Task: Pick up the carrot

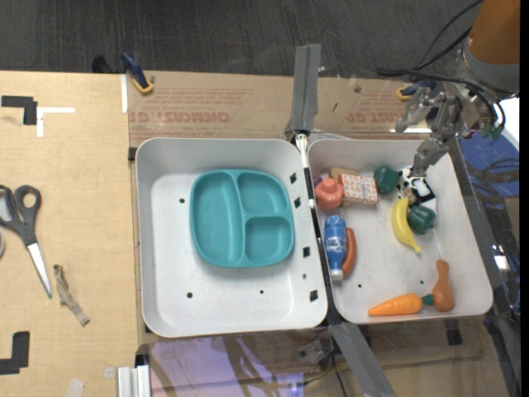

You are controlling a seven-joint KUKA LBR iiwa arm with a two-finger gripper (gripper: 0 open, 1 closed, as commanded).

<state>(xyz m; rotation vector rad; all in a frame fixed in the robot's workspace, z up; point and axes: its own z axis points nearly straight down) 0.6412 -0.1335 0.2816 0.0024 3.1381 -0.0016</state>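
So the carrot (399,305) is lying on its side down in the near corner of the right bin (471,222), orange tip pointing toward the divider and its green end pointing away from it. Right at that green end sits a tan, drumstick-looking piece (443,286), basically touching it, so that side is crowded. The bin's front wall runs just beside the carrot too.

Further back from the carrot there's a banana (404,226), with a dark green pepper-ish thing (421,217) just beside it and a small black-and-white toy (417,188) behind that. Another dark green lump (386,179) sits near the back. Toward the divider from the carrot: a blue bottle (334,244) with a reddish sausage shape (349,251) tucked against it, then a salmon-coloured jar (329,193) and a pink patterned box (358,188) beyond.

The gripper (427,151) hangs over the far corner of the right bin, well apart from the carrot, with the banana and toy cluster between them. Whether it's apart or pinched together can't be told at this angle; nothing visible is in it.

The left bin (157,246), across the divider from the carrot, has a teal divided plate (243,218). Scissors (25,226) lie out on the bench past that bin.
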